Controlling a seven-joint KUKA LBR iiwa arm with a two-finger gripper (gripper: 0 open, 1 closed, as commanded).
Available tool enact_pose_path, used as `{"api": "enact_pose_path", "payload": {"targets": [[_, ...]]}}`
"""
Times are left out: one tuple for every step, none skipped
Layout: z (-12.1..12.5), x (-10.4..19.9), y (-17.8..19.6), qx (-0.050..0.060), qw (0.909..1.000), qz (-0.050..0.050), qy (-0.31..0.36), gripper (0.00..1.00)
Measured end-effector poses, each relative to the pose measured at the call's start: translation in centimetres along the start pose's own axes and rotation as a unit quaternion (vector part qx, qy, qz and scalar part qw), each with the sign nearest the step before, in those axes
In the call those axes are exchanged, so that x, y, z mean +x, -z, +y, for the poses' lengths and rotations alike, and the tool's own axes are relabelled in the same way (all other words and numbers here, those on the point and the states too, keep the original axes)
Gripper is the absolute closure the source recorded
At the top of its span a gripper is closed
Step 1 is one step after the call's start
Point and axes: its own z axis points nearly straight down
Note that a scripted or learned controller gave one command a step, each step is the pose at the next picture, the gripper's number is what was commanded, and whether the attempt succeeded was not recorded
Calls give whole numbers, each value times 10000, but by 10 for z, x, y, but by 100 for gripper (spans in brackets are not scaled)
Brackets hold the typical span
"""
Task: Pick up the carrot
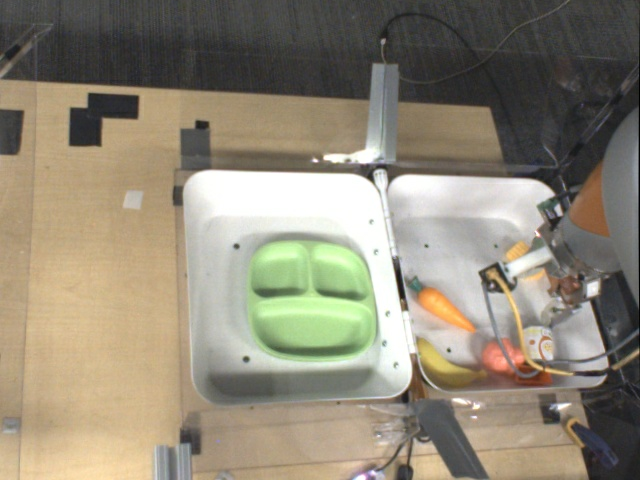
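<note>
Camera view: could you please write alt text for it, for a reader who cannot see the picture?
An orange carrot lies untouched in the right white bin, near its left wall, with a yellow banana just below it in the picture. The robot arm reaches over this bin from the right. The left bin holds a green divided plate.

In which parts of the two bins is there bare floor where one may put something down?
The right bin has bare floor in its far-left part, between far wall and carrot. The left bin has only narrow strips around the green tray. Crowded: the right bin's near side, where carrot and banana lie.
</note>
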Motion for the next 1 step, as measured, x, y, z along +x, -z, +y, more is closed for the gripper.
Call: {"api": "enact_pose_path", "payload": {"targets": [[0,3,12,-12,10000,26,61,100]]}}
